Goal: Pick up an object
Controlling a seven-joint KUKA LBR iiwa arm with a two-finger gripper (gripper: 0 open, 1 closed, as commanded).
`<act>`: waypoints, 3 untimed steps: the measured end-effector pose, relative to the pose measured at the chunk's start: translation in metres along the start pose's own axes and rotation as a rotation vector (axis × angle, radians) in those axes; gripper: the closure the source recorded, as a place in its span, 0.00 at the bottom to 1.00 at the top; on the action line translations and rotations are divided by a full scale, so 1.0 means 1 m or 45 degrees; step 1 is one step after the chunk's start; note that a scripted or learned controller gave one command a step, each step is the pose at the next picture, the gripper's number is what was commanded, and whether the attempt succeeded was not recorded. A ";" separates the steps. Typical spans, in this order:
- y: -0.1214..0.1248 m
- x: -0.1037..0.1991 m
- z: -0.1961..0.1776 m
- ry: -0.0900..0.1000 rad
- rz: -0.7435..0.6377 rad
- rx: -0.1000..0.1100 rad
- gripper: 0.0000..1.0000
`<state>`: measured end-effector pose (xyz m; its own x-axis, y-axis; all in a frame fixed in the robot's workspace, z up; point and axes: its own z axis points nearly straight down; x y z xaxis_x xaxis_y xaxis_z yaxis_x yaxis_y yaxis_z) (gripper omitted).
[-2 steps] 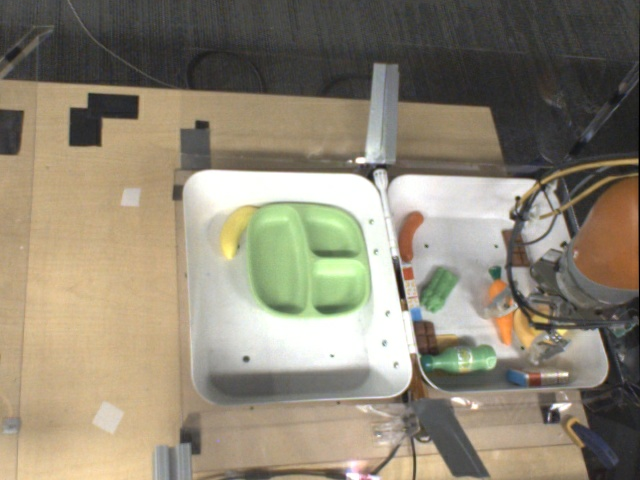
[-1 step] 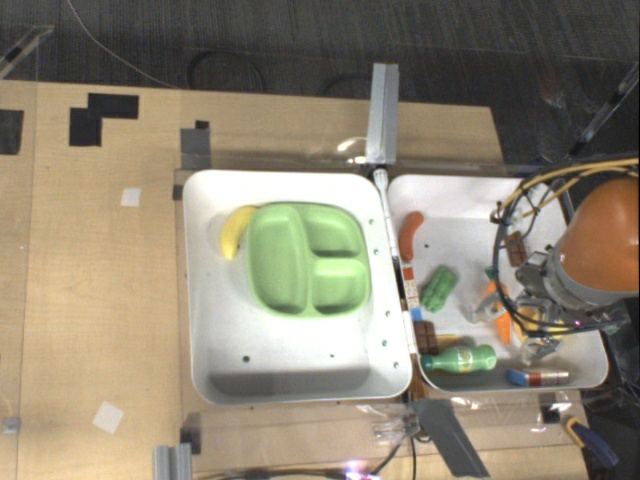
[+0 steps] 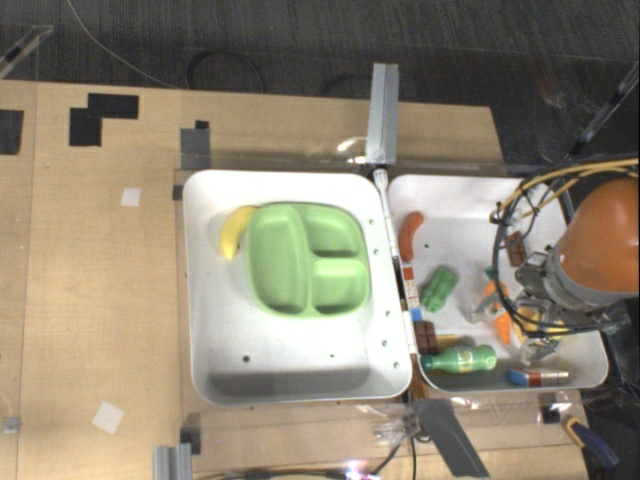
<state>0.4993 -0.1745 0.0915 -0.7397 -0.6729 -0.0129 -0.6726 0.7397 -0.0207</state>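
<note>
arm (image 3: 598, 253): over right bin (image 3: 455, 208), at its right edge
gripper (image 3: 527, 336): low by the bin's right side; grip state can't tell
left bin (image 3: 205, 298): green tray (image 3: 305, 258), banana (image 3: 235, 230) touching its left edge
right bin items: red sausage (image 3: 410, 235), green block (image 3: 438, 288), green bottle (image 3: 462, 359) along front wall, marker (image 3: 537, 376) near gripper
held: nothing visibly in the gripper
</note>
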 end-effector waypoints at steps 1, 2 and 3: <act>0.009 -0.010 0.000 0.001 -0.031 -0.001 0.00; 0.007 -0.017 -0.014 -0.018 -0.033 0.012 1.00; 0.007 -0.017 -0.013 -0.017 -0.032 0.011 0.00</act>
